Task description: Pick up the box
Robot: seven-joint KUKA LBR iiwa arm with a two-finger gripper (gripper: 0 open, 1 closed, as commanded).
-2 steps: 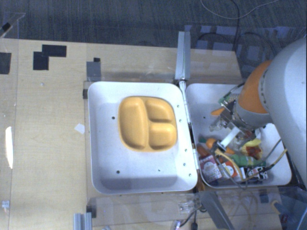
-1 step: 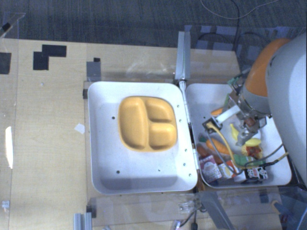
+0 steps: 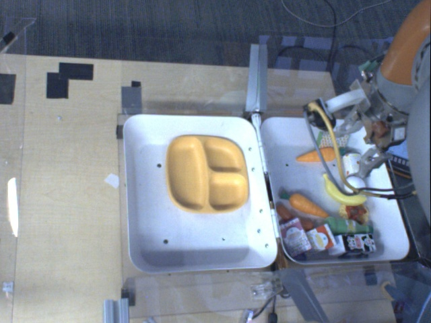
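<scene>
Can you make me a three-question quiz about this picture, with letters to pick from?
1. Where is the yellow tray?
A. in the left bin
B. in the right bin
C. on the floor

2. How many carrots are in the right bin?
A. none
B. two
C. five

3. How is the banana?
A. lying loose in the bin
B. standing on the tray
C. hanging off the bench

Answers:
1 A, it sits in the middle of the left bin.
2 B, one carrot lies near the top and another carrot lower down.
3 A, it lies flat among the other food.
</scene>
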